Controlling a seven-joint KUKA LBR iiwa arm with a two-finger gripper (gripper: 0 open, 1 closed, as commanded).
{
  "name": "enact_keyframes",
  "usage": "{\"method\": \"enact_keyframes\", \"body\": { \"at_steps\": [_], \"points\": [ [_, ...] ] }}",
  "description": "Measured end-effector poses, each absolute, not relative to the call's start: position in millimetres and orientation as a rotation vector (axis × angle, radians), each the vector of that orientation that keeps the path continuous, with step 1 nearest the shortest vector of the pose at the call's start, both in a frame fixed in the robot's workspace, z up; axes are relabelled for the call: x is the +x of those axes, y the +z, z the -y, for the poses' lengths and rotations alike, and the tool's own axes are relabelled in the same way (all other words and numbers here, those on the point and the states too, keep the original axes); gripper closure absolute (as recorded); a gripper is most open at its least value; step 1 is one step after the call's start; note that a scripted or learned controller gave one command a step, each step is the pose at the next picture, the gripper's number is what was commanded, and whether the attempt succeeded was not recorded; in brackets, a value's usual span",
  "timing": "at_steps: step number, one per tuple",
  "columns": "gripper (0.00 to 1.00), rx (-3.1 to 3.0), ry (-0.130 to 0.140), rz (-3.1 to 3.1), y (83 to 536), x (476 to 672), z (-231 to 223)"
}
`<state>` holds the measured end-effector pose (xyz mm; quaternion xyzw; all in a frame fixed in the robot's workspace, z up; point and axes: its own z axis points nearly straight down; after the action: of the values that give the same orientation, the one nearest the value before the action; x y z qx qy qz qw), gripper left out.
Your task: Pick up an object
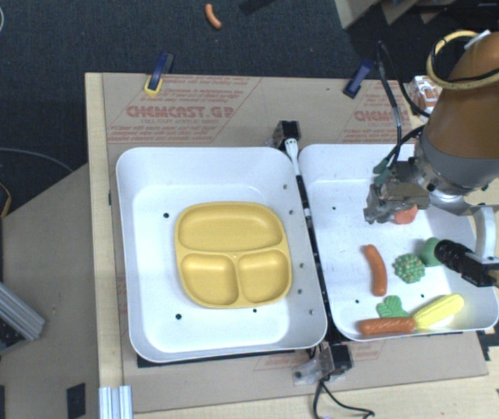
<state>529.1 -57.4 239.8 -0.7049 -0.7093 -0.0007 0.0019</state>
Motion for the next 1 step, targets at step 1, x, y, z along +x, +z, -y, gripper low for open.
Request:
{"method": "enact_keyframes", "body": {
  "at_steps": [1],
  "points": [
    [1.00, -2.212, 0.002, 2.224, 218.3, 520.7, 9.2]
  ]
}}
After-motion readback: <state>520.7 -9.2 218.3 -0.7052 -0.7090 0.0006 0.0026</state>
